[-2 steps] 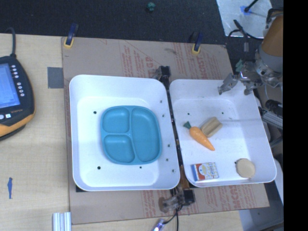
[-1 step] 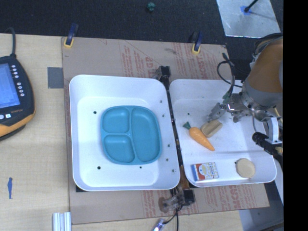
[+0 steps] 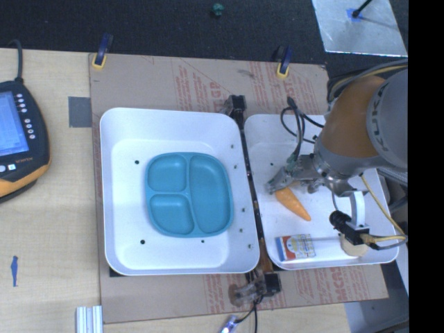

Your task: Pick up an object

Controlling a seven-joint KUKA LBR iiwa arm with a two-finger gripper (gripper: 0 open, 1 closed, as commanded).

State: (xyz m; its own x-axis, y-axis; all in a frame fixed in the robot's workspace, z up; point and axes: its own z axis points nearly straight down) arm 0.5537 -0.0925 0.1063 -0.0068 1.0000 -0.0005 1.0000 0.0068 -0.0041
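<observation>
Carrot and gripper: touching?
Cannot tell. In the camera view the gripper sits right at the upper end of the carrot in the right bin, but the wrist hides the tips, so neither contact nor gap shows.

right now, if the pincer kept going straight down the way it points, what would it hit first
Most likely the orange carrot, which lies just beside the pincer in the right bin. Depth is hard to judge from above, so it could meet the bin floor beside it instead.
</observation>
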